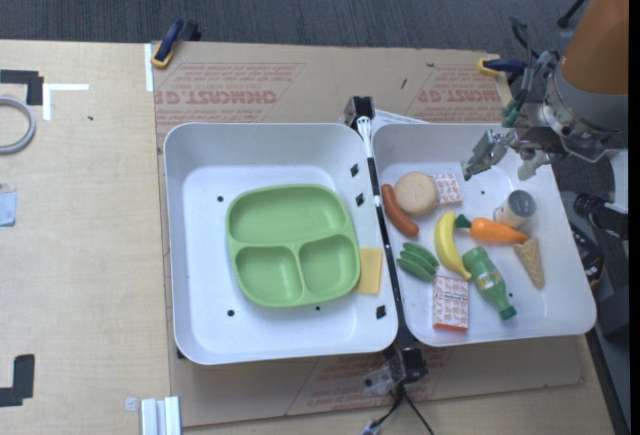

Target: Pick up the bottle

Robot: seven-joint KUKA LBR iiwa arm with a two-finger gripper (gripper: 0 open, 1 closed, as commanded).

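- The left bin (190, 253) carries a green divided plate (293, 245) at its middle, three compartments showing, one long one toward the far rim and two smaller ones toward the near rim.
- A yellow cheese slice (371, 270) lies just beside the plate's right edge, against the bin's right wall.
- The right bin (570, 308) sits flush against the left one, sharing the middle rim.
- Along its left wall a red sausage (399, 211) lies at a slant, and a round bun (415, 192) touches it toward the far side.
- A small pink-and-white packet (447, 188) rests just right of the bun.
- Green pea pods (418, 262) lie near the left wall, below the sausage, with a banana (447, 244) just right of them.
- A red-and-white carton (451, 304) lies flat near the bin's near rim.
- The bottle (489, 281), green with a green cap, lies on its side near the bin's middle toward the near rim, cap pointing to the near right corner, touching the banana's lower end.
- A carrot (496, 231) lies just above the bottle, and a small grey-topped can (517, 207) sits near the carrot's right end.
- An ice cream cone (531, 261) lies toward the right wall.
- The gripper (492, 154) hovers over the bin's far right part, well apart from the bottle, its fingers spread and holding nothing.
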